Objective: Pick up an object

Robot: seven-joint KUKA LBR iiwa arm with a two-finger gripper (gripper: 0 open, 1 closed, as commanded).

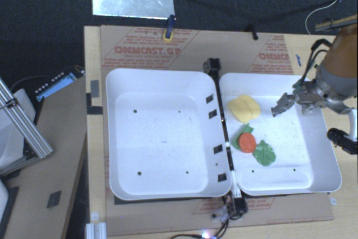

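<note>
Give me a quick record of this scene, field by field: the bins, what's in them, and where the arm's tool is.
bins: left bin and right bin, side by side
right bin contents: yellow object, red-orange object, green object
grouping: red-orange and green close together, yellow apart above
tool: over right bin, right of the yellow object
holding: nothing seen between fingers

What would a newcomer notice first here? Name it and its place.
Bright colour against white: a yellow object, a red-orange object and a green object cluster at the left of the right bin. The gripper hangs over that bin, right of the yellow object.
</note>
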